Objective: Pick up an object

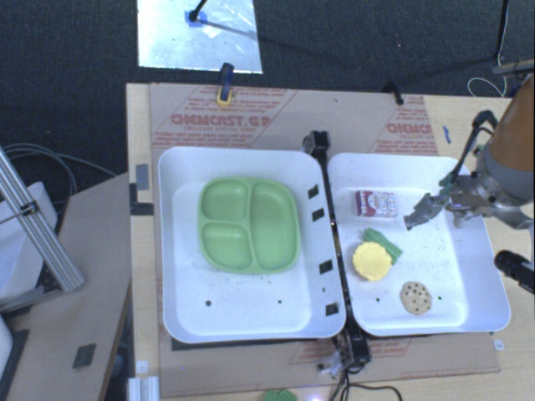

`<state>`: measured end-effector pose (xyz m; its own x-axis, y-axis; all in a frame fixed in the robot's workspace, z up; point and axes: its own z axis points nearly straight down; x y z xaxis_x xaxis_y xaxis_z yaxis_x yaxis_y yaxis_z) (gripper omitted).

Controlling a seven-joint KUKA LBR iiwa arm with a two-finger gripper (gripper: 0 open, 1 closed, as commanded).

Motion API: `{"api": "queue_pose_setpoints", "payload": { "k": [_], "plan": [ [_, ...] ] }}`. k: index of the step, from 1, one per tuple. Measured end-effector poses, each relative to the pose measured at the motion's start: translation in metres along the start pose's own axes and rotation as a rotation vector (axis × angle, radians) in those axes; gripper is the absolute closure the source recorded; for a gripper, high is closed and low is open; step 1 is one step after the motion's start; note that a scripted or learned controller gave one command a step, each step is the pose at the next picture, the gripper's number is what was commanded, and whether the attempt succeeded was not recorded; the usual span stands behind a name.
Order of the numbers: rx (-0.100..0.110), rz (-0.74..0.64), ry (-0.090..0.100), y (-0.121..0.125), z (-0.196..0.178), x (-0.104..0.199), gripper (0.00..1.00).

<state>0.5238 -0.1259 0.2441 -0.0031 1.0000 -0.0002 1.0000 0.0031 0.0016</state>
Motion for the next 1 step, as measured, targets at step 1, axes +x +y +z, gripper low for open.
{"api": "queue_pose_setpoints", "payload": {
  "k": [1],
  "plan": [
    [0.003,-0.001,0.001,-0.012,0.1662,0.0414,0.0]
  ]
}}
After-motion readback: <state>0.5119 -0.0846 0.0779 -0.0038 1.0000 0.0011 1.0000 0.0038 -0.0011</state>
